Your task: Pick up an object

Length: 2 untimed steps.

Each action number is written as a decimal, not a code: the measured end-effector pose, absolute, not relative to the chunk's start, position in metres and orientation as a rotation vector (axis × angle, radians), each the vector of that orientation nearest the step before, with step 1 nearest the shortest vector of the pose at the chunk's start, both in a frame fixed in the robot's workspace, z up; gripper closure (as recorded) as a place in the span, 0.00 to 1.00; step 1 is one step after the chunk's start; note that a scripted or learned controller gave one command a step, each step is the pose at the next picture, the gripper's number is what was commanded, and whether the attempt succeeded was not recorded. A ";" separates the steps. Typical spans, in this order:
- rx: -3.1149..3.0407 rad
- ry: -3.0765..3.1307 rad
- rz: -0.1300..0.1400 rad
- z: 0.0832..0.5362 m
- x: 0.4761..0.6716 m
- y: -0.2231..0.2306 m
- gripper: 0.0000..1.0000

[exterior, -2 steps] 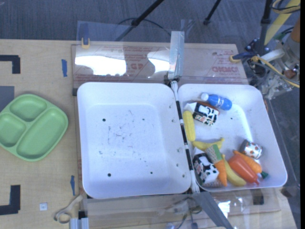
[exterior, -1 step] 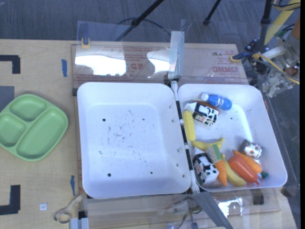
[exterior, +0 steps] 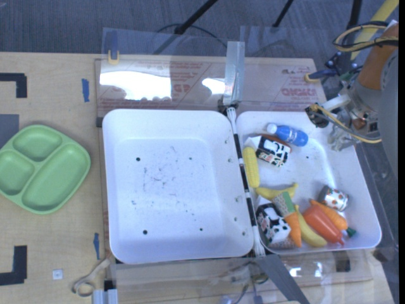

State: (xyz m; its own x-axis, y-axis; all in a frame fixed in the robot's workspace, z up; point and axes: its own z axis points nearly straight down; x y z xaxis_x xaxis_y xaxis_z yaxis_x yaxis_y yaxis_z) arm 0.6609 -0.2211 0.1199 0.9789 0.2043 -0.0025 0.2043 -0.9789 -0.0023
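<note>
The right bin (exterior: 316, 168) holds several toys. A blue bottle (exterior: 288, 135) lies at its far side, next to a black-and-white carton (exterior: 273, 151). A corn cob (exterior: 251, 166) lies along the left wall, and a banana (exterior: 277, 192) sits below it. At the near end are a cow-patterned box (exterior: 273, 224), a carrot (exterior: 294, 225), an orange pepper (exterior: 324, 223) and a small round can (exterior: 335, 199). My gripper (exterior: 340, 142) hangs over the bin's far right rim, to the right of the bottle, with nothing seen in it.
The left bin (exterior: 171, 182) sits beside the right one, with a clear plastic wall (exterior: 190, 84) behind both. A green divided plate (exterior: 41, 168) rests on the wooden bench at the left. Cables loop around the arm's wrist (exterior: 370, 75).
</note>
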 end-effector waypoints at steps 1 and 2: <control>-3.123 -0.329 0.003 0.131 0.662 -0.219 1.00; -3.123 -0.335 0.003 0.142 0.663 -0.218 1.00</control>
State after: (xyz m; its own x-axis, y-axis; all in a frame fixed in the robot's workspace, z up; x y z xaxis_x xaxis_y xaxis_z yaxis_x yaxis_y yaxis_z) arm 0.6632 -0.2182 0.1419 0.9773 0.2119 -0.0017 0.2119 -0.9773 -0.0010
